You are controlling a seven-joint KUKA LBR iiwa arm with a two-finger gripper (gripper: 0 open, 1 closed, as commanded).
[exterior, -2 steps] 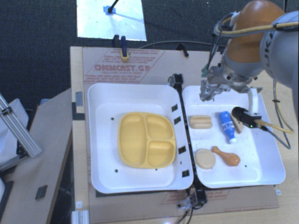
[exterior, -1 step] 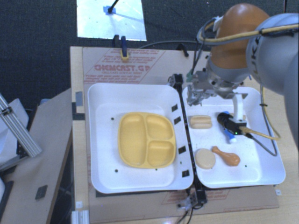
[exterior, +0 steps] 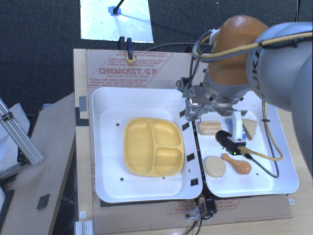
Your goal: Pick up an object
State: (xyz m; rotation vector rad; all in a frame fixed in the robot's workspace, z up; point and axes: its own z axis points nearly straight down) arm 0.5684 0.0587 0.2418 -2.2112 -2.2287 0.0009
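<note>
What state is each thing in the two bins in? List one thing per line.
Yellow tray: flat in left bin, compartments bare.
Tan block: lying in right bin.
Round disc: lying flat, right bin.
Drumstick: on its side beside disc.
Tool: over the bins' divide.

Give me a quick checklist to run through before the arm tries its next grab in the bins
1. Objects within reach in the right bin: ok. A tan block, a round disc, a drumstick-shaped piece and a wedge lie there.
2. Gripper over a target: not ok. It sits above the divider between the bins, beside the tan block.
3. Fingers open or shut: cannot tell.
4. Anything held already: cannot tell; nothing is seen between the fingers.
5. Left bin contents: ok. The yellow divided tray lies flat, apart from the gripper.
6. Targets separated: ok. The disc and drumstick-shaped piece lie close together; the block stands alone.
</note>
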